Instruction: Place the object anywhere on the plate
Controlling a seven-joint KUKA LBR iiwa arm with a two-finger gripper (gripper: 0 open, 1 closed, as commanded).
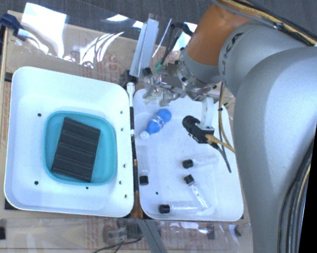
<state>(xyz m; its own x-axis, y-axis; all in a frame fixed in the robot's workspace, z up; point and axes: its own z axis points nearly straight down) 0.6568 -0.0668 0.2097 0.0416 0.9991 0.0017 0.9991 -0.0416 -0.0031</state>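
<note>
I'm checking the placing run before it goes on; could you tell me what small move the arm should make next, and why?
Probably a short descent toward the blue bottle. The gripper hangs at the far end of the right bin, just above the bottle, with nothing visibly held. The blue plate in the left bin carries only a dark ridged block.

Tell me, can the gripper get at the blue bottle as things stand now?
Probably yes. The gripper hangs just above the bottle at the far end of the right bin, nothing lies over the bottle, and the nearest small black pieces sit apart from it.
</note>
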